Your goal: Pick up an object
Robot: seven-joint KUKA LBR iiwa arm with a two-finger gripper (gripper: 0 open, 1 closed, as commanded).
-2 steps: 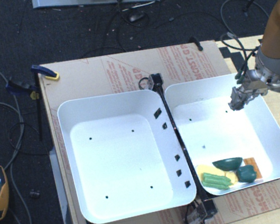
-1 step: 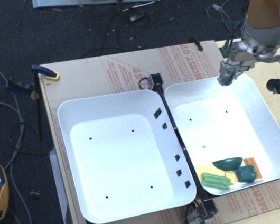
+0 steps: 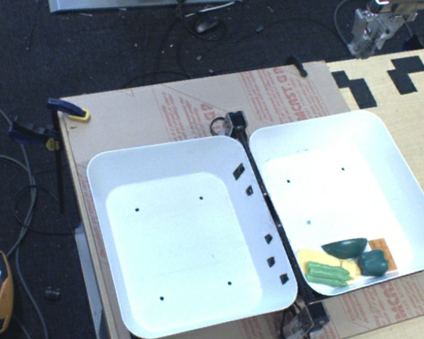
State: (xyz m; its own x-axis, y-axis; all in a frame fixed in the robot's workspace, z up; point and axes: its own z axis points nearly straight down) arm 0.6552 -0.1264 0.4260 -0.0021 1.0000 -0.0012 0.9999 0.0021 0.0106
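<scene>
My gripper (image 3: 372, 24) parked high, off bins; finger state indeterminate. Target: ridged green toy (image 3: 328, 272), right bin (image 3: 330, 148). Likely light, rigid; grasp across narrow width.

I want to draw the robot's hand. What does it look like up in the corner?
The gripper looks like shiny silver-grey metal, with pale, see-through-looking fingers. The chunky part above it is grey and cream, with a little green spot and thin dark cables running beside it. It is small and blurry, so finer markings cannot be made out.

Dark speckled floor (image 3: 134, 48) (cables (image 3: 9, 172) strewn) — cardboard-topped bench (image 3: 279, 92).
</scene>
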